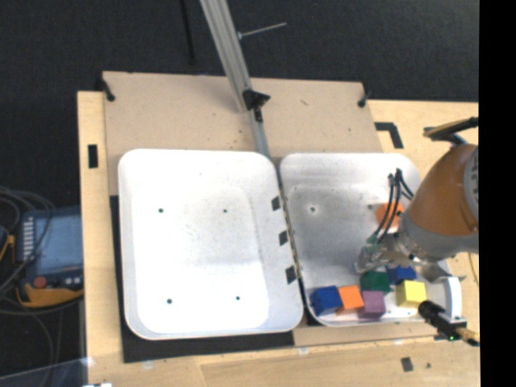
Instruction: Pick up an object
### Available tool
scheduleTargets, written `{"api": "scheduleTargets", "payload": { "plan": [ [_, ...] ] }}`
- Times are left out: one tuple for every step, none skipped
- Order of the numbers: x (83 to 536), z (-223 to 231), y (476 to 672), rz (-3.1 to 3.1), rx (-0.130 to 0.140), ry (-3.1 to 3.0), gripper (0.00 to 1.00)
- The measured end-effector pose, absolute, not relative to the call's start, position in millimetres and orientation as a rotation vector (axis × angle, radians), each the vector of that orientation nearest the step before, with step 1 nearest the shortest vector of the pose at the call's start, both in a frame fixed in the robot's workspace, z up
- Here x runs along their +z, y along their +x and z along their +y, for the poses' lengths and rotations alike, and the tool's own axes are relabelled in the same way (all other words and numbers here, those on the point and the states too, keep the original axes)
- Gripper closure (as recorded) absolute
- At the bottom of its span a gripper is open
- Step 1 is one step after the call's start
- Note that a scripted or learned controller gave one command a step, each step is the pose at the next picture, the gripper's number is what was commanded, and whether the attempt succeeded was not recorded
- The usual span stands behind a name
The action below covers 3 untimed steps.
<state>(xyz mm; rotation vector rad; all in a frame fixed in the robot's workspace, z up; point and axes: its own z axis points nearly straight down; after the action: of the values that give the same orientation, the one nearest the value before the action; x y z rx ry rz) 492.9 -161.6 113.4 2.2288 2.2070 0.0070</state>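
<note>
Nearest, along the right bin's front wall: blue block, orange block, purple block, yellow block. Just behind, green block sits directly under the tool, i.e. straight down, closest pick. Tool open/closed: can't tell. Left bin beyond reach path.

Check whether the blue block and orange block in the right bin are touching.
Touching: the camera view shows the blue block and orange block side by side, with no gap.

The arm covers the right bin's far corner.
</note>
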Motion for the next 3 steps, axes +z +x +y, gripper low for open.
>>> {"api": "scheduleTargets", "payload": {
  "plan": [
    [157.8,-157.3,495.4,2.222,0.005,2.214,1.0],
    [206.0,-151.9,491.6,2.222,0.006,2.212,1.0],
    [254.1,-153.1,493.8,2.222,0.006,2.211,1.0]
  ]
}}
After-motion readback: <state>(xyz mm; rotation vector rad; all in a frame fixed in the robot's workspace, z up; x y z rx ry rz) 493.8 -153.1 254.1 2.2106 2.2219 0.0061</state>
